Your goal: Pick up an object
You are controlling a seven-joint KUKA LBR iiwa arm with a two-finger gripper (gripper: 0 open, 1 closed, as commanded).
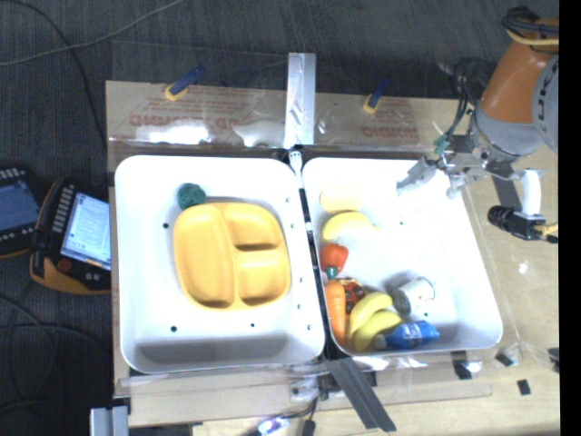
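Note:
My gripper (pixel 433 179) hangs over the far right corner of the right bin (pixel 454 252), its two pale fingers spread apart with nothing between them. The grey arm with its orange band (pixel 511 87) comes in from the upper right. The objects lie along the bin's left side and front: a pale yellow block (pixel 340 200), a yellow lemon-like fruit (pixel 347 223), a red-orange fruit (pixel 334 256), a carrot (pixel 336 309), two bananas (pixel 374 316), a blue bottle (pixel 410 334) and a small white and grey can (pixel 414 292). All of them sit well left of and in front of the gripper.
The left bin (pixel 145 316) holds a yellow divided tray (pixel 231 251) and a dark green lump (pixel 190 194) at its far edge. A raised rim (pixel 307 234) separates the bins. A handheld pendant (pixel 74 239) lies off the bench to the left.

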